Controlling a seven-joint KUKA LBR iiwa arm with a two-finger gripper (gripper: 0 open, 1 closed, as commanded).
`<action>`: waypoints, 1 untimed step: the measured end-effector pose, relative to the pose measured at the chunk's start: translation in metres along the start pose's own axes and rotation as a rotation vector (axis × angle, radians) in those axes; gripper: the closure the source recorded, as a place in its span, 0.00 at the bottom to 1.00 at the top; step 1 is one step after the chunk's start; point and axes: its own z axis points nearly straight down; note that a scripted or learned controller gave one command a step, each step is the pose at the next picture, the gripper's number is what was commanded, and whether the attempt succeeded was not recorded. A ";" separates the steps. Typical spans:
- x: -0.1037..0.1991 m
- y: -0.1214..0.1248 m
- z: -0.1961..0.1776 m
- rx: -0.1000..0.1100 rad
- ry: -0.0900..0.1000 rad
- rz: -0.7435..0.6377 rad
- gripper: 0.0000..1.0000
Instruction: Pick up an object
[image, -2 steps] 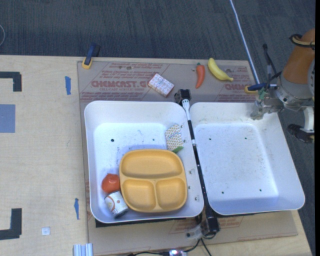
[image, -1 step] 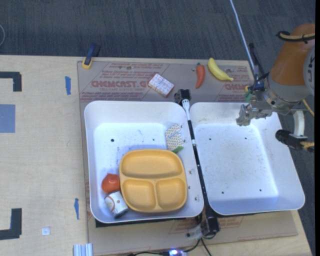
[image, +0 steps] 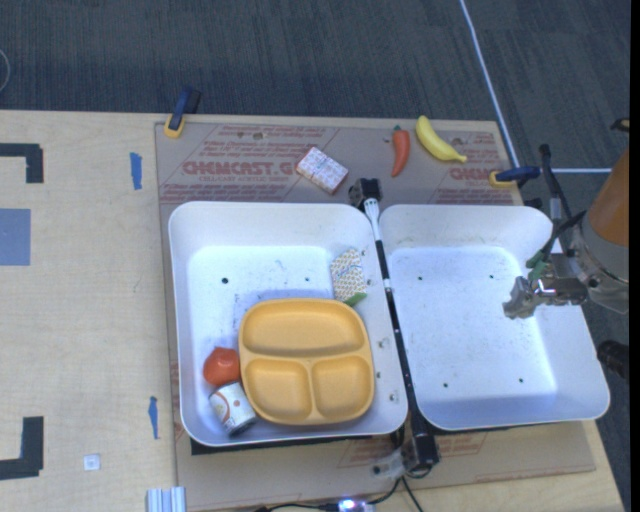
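Over the right bin (image: 470, 400), near its right wall, hangs the pincer (image: 520, 300), too small and blurred to read. Left of that bin, the left bin (image: 200, 250) holds a yellow tray (image: 305, 360) partly hiding a red ball (image: 220, 366) and a can (image: 231, 408).

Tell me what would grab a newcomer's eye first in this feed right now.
The big yellow divided tray in the left bin, with a red tomato-like toy and a small can at its left edge. Next, the claw over the right bin, near its right side. Behind the bins, a banana and a red chili pepper lie on the board.
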 end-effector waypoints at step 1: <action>0.072 -0.019 -0.002 0.000 0.001 -0.002 1.00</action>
